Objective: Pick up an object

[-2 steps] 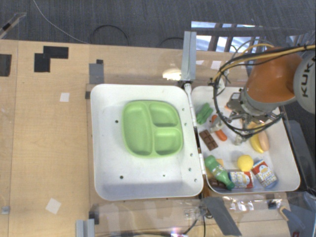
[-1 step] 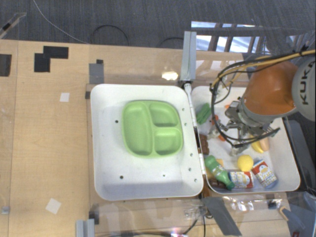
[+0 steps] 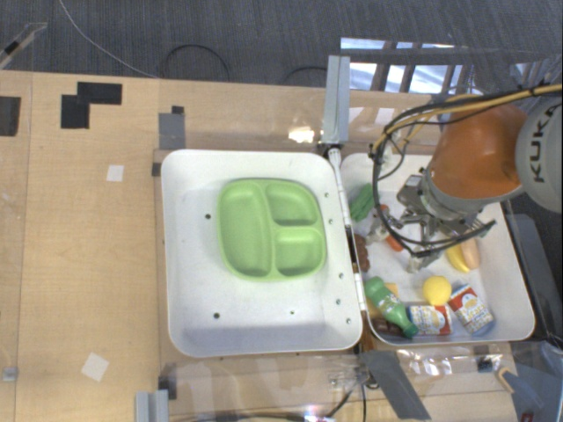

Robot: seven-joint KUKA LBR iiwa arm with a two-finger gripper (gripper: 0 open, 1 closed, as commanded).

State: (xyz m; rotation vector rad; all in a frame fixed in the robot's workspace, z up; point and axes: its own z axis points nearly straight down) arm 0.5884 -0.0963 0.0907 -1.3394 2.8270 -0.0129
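Many small items crowd the right bin (image 3: pixel 526 310) under the gripper (image 3: pixel 428 240), grip state unclear; it may snag two beside the lemon (image 3: pixel 436 289)

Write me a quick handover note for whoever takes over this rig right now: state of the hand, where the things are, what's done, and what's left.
Hand: low over the middle of the right white bin, among the objects; its grip is hidden by the wrist and cables.
Things: the round yellow lemon-like toy, small red and white carton, green plastic bottle and a small can lie along the right bin's near side; a yellow banana-like piece lies just right of the hand.
The left white bin holds a light green divided plastic tray.
Done: no object seen lifted.
Left: grasp one object and raise it.
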